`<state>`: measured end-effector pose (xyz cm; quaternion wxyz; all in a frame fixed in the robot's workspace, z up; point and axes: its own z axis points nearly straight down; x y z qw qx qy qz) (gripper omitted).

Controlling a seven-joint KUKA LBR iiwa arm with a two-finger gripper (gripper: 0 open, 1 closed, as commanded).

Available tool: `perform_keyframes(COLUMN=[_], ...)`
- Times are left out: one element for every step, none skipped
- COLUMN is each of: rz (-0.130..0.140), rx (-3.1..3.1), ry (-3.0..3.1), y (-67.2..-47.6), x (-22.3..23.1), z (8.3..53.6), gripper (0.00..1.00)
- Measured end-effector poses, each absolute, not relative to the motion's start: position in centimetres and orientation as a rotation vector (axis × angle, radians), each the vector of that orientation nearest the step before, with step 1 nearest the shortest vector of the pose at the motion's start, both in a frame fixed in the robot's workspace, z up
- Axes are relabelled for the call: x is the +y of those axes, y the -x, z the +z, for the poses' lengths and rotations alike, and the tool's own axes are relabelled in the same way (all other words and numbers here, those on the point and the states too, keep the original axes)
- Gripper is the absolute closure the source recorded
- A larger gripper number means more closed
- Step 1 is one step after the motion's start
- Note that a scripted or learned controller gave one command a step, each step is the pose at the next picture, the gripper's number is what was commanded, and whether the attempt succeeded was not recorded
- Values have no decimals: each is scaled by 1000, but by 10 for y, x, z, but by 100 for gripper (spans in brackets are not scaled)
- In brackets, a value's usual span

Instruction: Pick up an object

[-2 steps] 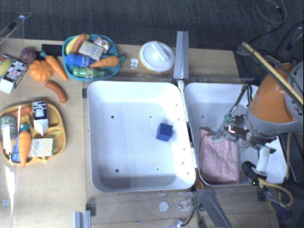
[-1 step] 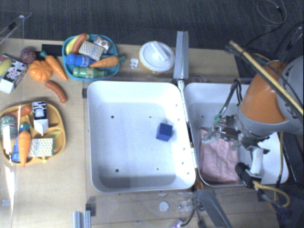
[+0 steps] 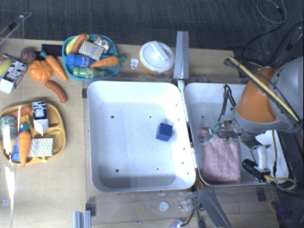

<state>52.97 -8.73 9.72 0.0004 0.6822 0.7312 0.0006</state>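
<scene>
We see a blue cube (image 3: 165, 131) in the left bin (image 3: 109, 99); a pink cloth (image 3: 221, 161) in the right bin (image 3: 204, 96), touching the gripper (image 3: 212, 130), whose grip we cannot tell.

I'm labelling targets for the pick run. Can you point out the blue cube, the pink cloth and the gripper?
blue cube (image 3: 164, 131): camera view, on its top face, in the left bin.
pink cloth (image 3: 221, 161): camera view, middle of the folded fabric, in the right bin.
gripper (image 3: 214, 128): camera view, at its tip, above the cloth's upper edge.
</scene>
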Motion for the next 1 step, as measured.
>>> perform_keyframes(rz=[16], rx=[2339], ry=[-2071], y=[-561], x=[-87], z=[92], gripper=[0])
